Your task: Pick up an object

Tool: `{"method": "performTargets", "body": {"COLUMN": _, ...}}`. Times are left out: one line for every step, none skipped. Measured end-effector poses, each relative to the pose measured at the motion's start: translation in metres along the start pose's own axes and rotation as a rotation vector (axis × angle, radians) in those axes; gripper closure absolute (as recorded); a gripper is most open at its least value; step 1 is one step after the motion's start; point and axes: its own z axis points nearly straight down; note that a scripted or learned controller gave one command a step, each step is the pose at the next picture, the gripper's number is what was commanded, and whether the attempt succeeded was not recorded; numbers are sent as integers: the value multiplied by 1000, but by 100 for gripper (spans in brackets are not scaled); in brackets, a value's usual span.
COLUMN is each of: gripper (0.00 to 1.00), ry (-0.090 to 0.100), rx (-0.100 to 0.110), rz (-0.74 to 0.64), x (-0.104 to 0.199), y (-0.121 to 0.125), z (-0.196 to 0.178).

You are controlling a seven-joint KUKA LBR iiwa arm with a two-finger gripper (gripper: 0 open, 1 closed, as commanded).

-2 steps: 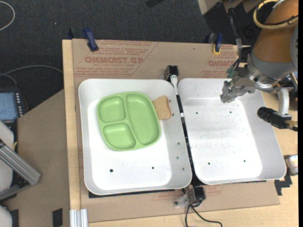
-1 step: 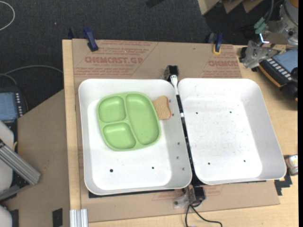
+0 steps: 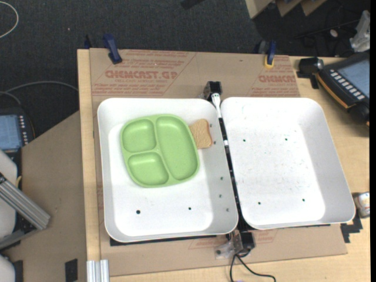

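Green three-compartment plate (image 3: 160, 151) in left bin (image 3: 111, 175), tan piece (image 3: 201, 134), perhaps bread, touching its edge.

Floor: dark carpet (image 3: 147, 16)
Bench: brown board (image 3: 176, 69), blue clamp (image 3: 111, 49)
Cables: white loop (image 3: 7, 16), far left

From my console, the right bin (image 3: 282, 163) gives open floor all across. In the left bin (image 3: 161, 216), the green divided plate (image 3: 159, 150) fills the far left, with a tan slice (image 3: 201, 134) touching its right edge near the shared bin walls. I see bare floor along the near side.
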Motion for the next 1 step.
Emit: {"method": "performTargets", "body": {"gripper": 100, "ry": 10, "rx": 25, "rz": -4, "x": 27, "y": -47, "z": 84}}
